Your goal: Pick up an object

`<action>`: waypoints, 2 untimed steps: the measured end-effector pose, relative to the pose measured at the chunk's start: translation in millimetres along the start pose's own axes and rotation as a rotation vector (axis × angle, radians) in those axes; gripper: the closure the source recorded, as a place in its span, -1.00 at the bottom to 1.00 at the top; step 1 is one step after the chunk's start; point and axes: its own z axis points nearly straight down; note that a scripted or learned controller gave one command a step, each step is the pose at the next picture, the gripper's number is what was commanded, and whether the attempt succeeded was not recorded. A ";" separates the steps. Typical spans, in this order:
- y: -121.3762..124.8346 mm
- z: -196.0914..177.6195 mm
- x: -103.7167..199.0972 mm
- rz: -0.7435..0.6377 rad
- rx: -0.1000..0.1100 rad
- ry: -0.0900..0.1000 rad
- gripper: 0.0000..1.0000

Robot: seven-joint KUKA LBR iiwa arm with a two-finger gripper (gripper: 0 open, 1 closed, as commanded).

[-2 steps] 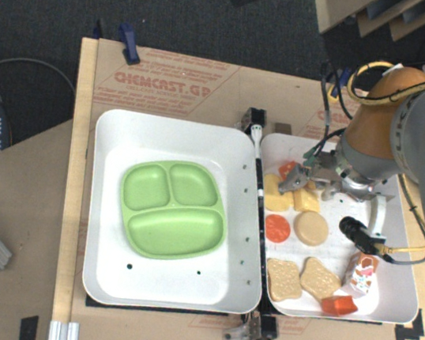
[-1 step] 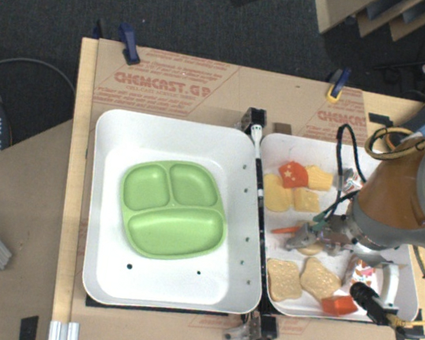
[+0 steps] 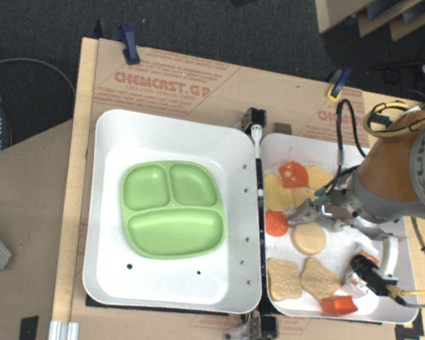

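Note:
My gripper [image 3: 307, 213] hangs low over the left part of the right bin [image 3: 400, 313], reaching in from the right. Just below it lies a round tan biscuit [image 3: 308, 239]. To its left sit a pale yellow slice [image 3: 276, 190] and an orange-red slice [image 3: 276, 223]. A red tomato piece [image 3: 294, 172] and another yellow piece [image 3: 319, 177] lie behind it. Two toast-like pieces [image 3: 284, 280] [image 3: 319, 277] and a red wedge [image 3: 339, 305] rest near the bin's front. I see nothing held in the gripper.
The left bin [image 3: 102, 212] holds a green divided plate [image 3: 173, 208]. A ridge where the two bins meet [image 3: 258, 212] runs just left of the gripper. The grey arm with its orange band [image 3: 393, 166] covers the right bin's far right part.

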 end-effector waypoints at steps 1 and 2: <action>111.9 -11.7 16.5 -0.005 -0.007 -0.001 -1.00; 94.7 0.3 23.4 0.001 0.006 0.002 -1.00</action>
